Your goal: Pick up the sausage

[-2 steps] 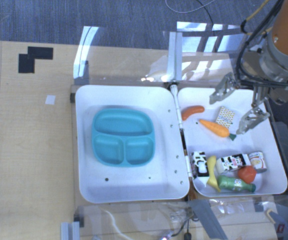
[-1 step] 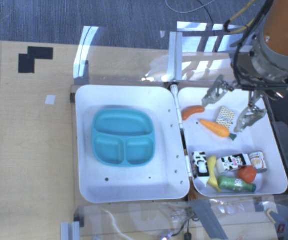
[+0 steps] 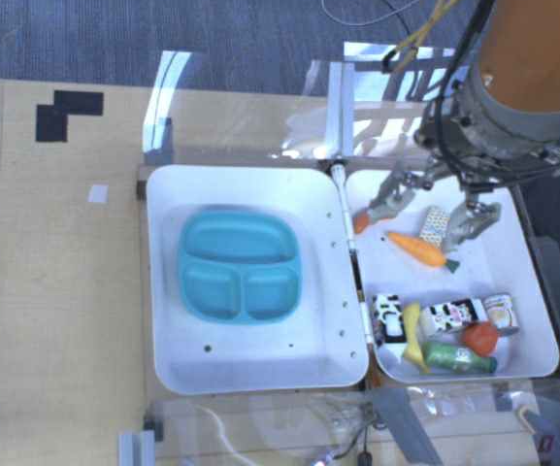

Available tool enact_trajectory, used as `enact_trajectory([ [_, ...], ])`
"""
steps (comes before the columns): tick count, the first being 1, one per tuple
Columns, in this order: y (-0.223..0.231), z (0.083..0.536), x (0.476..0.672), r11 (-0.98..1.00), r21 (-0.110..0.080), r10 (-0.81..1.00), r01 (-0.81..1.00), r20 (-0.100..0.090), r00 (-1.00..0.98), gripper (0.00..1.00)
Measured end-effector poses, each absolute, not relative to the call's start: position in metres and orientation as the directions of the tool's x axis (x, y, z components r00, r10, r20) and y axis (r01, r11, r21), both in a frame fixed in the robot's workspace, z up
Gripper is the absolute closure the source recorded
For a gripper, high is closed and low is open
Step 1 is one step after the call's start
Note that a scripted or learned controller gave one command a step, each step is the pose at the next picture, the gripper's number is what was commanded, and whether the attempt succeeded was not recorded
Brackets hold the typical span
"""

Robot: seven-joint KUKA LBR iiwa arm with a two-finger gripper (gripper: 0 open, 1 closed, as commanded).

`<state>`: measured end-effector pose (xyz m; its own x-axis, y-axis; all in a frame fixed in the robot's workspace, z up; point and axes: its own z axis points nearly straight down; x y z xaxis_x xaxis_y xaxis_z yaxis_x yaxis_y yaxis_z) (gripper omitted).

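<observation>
Above the carrot [image 3: 418,249] in the right bin [image 3: 537,294], the claw [image 3: 431,212] hangs open, holding nothing. The sausage [image 3: 361,221] lies just left of the carrot, by the claw's left finger.

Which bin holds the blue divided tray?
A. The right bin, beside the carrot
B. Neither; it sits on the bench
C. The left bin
C: the blue divided tray lies flat in the left bin, while the carrot lies in the right bin.
</observation>
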<state>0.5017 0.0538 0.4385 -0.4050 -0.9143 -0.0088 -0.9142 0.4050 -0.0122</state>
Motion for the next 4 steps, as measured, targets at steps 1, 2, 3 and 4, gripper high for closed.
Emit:
enact_trajectory([
  [1, 0.059, 0.438, 0.492, 0.121, -0.011, -0.993, -0.993, -0.005, -0.121, 0.0],
  [2, 0.076, 0.438, 0.488, -0.137, -0.013, -0.991, -0.99, -0.002, 0.137, 0.0],
  [3, 0.053, 0.351, 0.547, -0.108, -0.007, -0.994, -0.994, -0.002, 0.108, 0.0],
  [4, 0.056, 0.364, 0.549, -0.111, -0.017, -0.994, -0.994, -0.004, 0.111, 1.0],
])
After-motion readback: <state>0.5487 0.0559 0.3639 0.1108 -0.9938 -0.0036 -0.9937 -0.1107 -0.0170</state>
